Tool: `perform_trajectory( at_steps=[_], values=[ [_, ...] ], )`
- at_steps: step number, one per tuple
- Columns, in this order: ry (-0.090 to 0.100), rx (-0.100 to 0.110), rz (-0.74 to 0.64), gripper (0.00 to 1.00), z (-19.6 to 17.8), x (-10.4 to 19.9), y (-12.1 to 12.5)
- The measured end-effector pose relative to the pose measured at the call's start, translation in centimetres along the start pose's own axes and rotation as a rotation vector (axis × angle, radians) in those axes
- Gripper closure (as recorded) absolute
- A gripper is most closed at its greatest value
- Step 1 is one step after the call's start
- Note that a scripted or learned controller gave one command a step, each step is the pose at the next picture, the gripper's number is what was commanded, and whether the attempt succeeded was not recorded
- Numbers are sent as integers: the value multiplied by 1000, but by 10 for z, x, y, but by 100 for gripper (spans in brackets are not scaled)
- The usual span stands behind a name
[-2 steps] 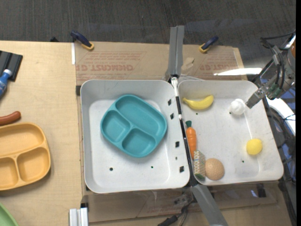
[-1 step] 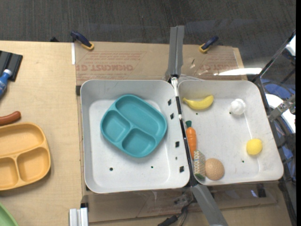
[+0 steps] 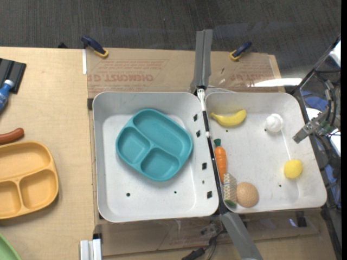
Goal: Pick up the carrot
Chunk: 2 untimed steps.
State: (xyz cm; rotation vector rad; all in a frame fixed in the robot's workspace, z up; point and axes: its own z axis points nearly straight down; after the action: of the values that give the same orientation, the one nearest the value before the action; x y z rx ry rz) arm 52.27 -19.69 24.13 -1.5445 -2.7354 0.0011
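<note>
Hand [image 3: 307, 131] at right bin's [image 3: 260, 202] edge, grip unclear; cardboard-covered bench [image 3: 141, 72], dark floor [image 3: 162, 10] behind.

One fixed camera above the bench [image 3: 49, 91], looking down aslant — both bins [image 3: 108, 199] framed

Upside-down red "CHEMCOST" print on cardboard sheet [image 3: 130, 72], smaller lines unreadable

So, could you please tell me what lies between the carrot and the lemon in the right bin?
Bare white bin floor separates carrot and lemon in the camera view.
</note>
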Motion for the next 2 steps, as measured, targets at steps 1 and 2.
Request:
perform_trajectory(
  at_steps=[1,2],
  values=[
    [-2,-1,-112,100,4,-2,19],
    [-3,-2,-178,100,2,-25,18]
  ],
)
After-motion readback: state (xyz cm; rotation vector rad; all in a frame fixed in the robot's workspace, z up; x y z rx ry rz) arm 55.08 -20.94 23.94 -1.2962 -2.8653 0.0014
